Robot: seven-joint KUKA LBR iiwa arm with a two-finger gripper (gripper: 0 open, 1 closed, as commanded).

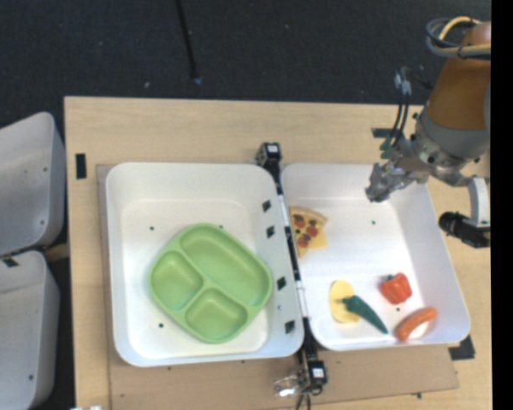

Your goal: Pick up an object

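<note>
Two white bins are seated side by side on the bench. A green divided plate [209, 282] is contained in the left bin [124, 229]. In the right bin [410, 220], a pizza slice [309, 229], a yellow piece [342, 301], a green chili [365, 313], a red pepper [396, 288] and a sausage [415, 323] are located. The gripper [381, 184] is positioned over the far edge of the right bin, with nothing seen in its grasp; its state cannot be determined.
</note>
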